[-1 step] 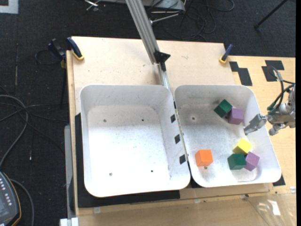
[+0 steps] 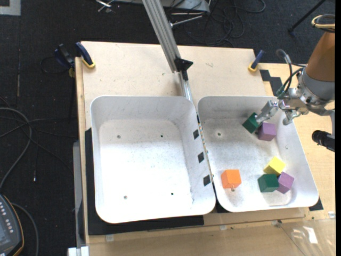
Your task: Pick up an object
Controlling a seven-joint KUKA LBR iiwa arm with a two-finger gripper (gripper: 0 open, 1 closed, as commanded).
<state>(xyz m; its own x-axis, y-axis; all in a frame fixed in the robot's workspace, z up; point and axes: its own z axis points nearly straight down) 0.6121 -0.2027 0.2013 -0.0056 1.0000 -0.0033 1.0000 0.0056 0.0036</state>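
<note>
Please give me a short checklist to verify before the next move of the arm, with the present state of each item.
1. Gripper is over the right bin: ok.
2. A block lies at the fingertips, the upper green block: ok.
3. That block is between the fingers: cannot tell.
4. Neighbour is apart: not ok, the upper purple block touches the green one.
5. Other targets are free: ok only for the orange block; the yellow block, lower green block and lower purple block are clustered.
</note>
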